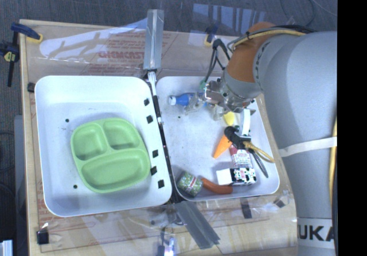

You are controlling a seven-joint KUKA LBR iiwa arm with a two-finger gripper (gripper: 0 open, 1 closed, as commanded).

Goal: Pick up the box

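Camera view looks down on your desk (86, 48) with two white bins side by side. Your left bin (51, 100) holds a green divided plate (110, 154). Your right bin (189, 140) holds the clutter. The box (236, 175), small and white with dark printing, lies near that bin's front right corner, just beside a red sausage-shaped toy (216, 186) and a green ball (188, 183). An orange carrot-shaped piece (221, 147) lies further back. The gripper (215, 100) sits low over the bin's back edge, well apart from the box, near a blue bottle (183, 100). You cannot tell how the jaws stand.
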